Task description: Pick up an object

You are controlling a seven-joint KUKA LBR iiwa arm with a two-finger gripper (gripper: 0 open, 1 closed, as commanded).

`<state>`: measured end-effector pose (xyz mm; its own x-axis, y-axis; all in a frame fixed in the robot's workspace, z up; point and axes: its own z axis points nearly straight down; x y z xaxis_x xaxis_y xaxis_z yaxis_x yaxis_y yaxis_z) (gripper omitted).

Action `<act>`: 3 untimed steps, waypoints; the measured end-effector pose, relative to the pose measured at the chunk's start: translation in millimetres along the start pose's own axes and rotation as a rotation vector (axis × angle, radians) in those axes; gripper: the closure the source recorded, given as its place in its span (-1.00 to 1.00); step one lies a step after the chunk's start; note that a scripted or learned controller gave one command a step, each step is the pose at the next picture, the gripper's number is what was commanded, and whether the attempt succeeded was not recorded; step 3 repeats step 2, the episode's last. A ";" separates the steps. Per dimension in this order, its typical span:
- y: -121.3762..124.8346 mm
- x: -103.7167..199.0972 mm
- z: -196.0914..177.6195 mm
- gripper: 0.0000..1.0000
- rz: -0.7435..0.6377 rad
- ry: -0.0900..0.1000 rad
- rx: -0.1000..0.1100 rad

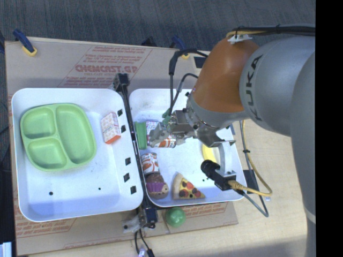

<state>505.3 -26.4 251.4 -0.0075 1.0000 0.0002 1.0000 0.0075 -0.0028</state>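
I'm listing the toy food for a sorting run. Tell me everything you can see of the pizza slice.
The pizza slice is a small toy wedge, apparently plastic, with a tan crust edge and an orange-yellow top dotted with dark red rounds. It lies flat on the floor of the right bin, near its front wall, beside a purple-and-brown toy. The end effector is apart from it.

Bright, even overhead light, slightly bluish on the 2 white bins [32, 202], soft shadow under the arm [252, 84] over the right bin, mild sheen on the orange band, small items a bit soft and low-res, no obvious edge distortion.
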 end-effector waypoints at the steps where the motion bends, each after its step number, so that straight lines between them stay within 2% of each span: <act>1: 0.3 -0.3 -10.0 1.00 -0.003 -0.001 0.001; 3: 0.7 0.0 -20.3 1.00 -0.008 -0.001 0.001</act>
